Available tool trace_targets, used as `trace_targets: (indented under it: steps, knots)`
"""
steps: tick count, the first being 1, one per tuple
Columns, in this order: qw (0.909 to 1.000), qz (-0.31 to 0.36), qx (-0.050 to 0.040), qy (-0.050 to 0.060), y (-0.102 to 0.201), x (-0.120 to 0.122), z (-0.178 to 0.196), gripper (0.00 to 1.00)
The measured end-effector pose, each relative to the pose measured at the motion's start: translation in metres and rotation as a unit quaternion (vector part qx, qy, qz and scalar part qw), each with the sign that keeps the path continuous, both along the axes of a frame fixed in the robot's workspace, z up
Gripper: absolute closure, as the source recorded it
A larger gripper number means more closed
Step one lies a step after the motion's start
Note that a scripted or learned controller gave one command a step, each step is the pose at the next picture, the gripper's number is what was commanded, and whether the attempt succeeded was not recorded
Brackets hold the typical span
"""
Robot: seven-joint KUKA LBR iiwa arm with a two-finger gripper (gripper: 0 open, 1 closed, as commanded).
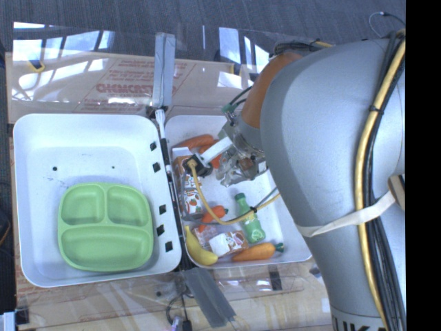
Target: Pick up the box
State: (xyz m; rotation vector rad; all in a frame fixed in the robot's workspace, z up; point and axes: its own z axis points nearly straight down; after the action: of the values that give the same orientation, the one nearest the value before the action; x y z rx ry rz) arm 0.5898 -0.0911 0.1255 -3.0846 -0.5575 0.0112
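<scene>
Two bins: one green tray, one box, two carrots; jaws' state unclear.

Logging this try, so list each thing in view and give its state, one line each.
Green divided plate: lying flat in the left bin.
Box: lying along the right bin's left wall.
Green bottle: lying on its side.
Banana: lying at the near edge.
Carrot: lying flat by the near wall.
Gripper: low over the right bin, beside the box.

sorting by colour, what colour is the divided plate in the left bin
Light green, seen best in the camera view: divided plate in the left bin.
</scene>
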Motion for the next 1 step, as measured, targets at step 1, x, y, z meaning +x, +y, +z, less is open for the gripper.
trace_targets:
  steps: [1]
  knots:
    - [0.9973,-0.074,-0.002,-0.002,-0.0189,0.0223,-0.0346,1.0]
